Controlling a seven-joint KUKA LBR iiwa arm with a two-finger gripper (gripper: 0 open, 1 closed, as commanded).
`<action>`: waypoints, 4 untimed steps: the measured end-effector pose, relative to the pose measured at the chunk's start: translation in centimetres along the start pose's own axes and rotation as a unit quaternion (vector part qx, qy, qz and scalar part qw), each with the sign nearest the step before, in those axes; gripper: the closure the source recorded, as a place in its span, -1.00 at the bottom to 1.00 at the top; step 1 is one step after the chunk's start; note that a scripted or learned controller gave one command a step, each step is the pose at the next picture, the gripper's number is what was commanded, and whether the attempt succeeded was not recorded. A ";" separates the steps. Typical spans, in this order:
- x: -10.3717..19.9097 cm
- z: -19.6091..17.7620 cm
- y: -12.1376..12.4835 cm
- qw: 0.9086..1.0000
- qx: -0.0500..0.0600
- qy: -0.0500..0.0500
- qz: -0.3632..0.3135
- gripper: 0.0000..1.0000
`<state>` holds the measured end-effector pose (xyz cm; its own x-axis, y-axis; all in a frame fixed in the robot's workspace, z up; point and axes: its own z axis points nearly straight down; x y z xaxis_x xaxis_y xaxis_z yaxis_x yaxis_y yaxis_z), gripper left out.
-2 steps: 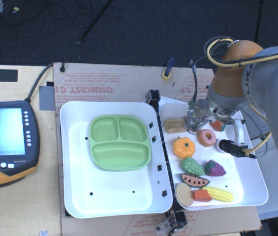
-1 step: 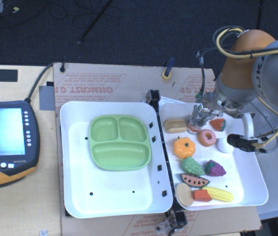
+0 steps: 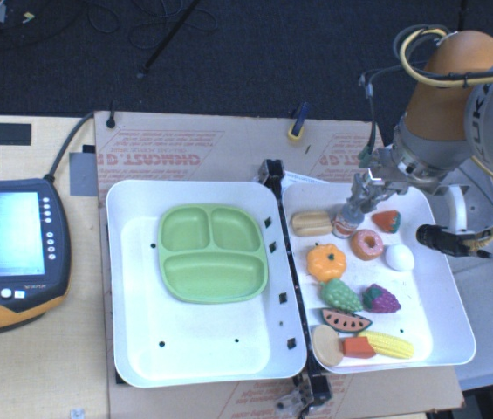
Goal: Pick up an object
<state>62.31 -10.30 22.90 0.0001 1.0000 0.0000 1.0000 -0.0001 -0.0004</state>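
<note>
The claw (image 3: 352,214) hangs low over the upper part of the right bin (image 3: 455,321), its tip just above a small red-and-white item (image 3: 344,227) lying between the hot-dog bun (image 3: 311,223) and the pink doughnut (image 3: 368,244). Whether the claw is spread or closed on anything cannot be told from this angle. Around that spot the bin holds toy food: a strawberry (image 3: 386,221) to the right of the claw, a white egg (image 3: 400,257) beside the doughnut, an orange pumpkin (image 3: 326,262) below the bun, then a green leafy vegetable (image 3: 342,296), purple grapes (image 3: 382,299), a watermelon slice (image 3: 345,321), a corn cob (image 3: 390,346), a carrot piece (image 3: 359,346) and a pale round piece (image 3: 326,345) at the lower left corner. The left bin (image 3: 141,321) carries a green divided plate (image 3: 212,253). On the counter (image 3: 37,365), well left of the bins, sits a control pendant (image 3: 10,250) with a lit screen.
</note>
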 end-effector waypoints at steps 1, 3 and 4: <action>3.7 -0.7 -4.3 1.000 0.003 0.001 -0.001 1.00; 12.2 -0.6 -10.8 1.000 0.003 0.001 -0.001 1.00; 12.6 0.7 -13.2 1.000 0.004 0.000 0.002 1.00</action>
<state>49.08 2.32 22.25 0.0033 1.0000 0.0005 1.0000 -0.0033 -0.0077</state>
